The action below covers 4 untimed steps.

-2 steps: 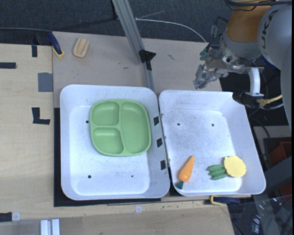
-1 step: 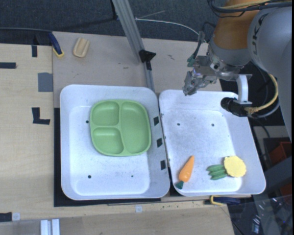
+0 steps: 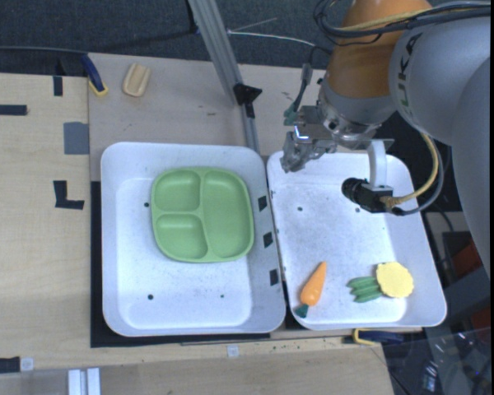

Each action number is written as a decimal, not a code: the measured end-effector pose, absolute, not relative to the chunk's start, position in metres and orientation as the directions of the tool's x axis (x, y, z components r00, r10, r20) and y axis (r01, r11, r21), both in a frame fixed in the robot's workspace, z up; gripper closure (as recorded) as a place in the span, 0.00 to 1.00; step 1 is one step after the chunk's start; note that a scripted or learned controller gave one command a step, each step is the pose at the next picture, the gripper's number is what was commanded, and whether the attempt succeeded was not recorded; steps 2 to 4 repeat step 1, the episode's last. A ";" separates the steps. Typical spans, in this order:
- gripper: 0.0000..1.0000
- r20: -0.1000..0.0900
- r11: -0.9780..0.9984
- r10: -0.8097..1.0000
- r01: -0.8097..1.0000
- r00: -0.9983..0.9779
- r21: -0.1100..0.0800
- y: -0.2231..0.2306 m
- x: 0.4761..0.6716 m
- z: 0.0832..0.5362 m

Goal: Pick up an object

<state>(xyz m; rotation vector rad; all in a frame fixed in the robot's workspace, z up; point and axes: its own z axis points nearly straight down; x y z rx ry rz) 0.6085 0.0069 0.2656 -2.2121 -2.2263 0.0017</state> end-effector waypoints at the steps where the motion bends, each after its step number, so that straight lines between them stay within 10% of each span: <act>1: 1.00 0.001 0.006 1.000 1.000 -0.006 -0.005 0.056 0.586 0.245; 4: 1.00 0.001 0.006 1.000 1.000 -0.006 -0.005 0.056 0.586 0.245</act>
